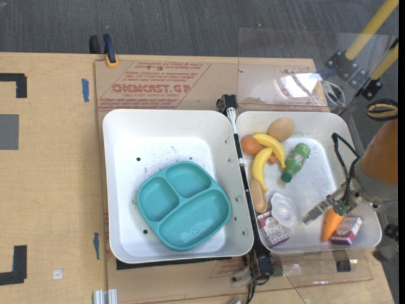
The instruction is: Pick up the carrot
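orange carrot (328, 225) sits right at the gripper (333, 209), finger state i cannot tell; grasp stage, next lift only once it is surely clamped.

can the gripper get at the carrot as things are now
Probably yes. The gripper is already right at the carrot's top end, in the right bin's front right corner. A purple box lies against the carrot's right side and may crowd one finger.

A dark grey carpet floor (190, 11) runs behind the wooden desk (44, 170), where a cardboard sheet (158, 84) lies flat, with black tape marks (16, 84) at the left.
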{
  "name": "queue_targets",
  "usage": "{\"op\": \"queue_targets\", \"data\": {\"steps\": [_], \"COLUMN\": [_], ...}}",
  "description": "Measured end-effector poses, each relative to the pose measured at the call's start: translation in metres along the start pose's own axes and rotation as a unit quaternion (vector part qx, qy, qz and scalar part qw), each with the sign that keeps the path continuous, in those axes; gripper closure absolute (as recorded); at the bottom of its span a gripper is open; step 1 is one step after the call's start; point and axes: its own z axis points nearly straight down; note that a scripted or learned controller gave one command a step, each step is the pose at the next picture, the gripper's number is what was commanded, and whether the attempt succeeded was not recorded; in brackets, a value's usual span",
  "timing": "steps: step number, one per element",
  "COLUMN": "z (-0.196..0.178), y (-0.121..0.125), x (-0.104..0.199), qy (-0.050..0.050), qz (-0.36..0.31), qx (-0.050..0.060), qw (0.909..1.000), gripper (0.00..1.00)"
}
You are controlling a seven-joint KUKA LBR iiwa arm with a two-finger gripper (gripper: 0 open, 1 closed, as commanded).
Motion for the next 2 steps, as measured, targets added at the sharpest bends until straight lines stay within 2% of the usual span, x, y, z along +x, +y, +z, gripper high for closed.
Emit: {"op": "queue_targets", "data": {"steps": [1, 2], "z": [-0.011, -0.091], "y": [0.003, 0.061], "x": [0.000, 0.091], "qy": [-0.003, -0.004], "qz": [0.000, -0.091], "qx": [-0.003, -0.005], "qw": [1.0000, 0.9958], "gripper": [1.00, 1.00]}}
